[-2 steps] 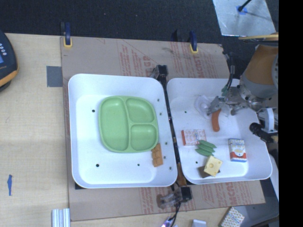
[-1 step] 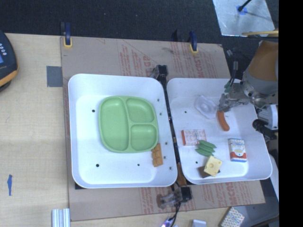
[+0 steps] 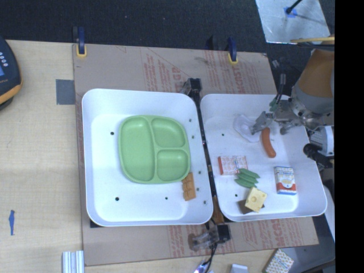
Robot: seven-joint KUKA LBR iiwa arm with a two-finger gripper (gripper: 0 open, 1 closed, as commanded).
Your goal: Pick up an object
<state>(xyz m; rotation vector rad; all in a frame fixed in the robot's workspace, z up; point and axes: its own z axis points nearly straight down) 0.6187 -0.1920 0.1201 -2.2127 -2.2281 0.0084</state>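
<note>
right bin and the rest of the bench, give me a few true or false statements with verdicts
1. The green plate lies in the left bin. True.
2. The hot dog lies in the left bin. False: it lies in the right bin, just below the gripper.
3. The cheese sits near the right bin's front edge. True.
4. The carton stands on the green plate. False: it lies in the right bin, near its right side.
5. The green beans lie between the packet and the cheese. True.
6. The brown cracker rests on the plate. False: it lies on the left bin's floor, beside the plate's lower right corner.
</note>
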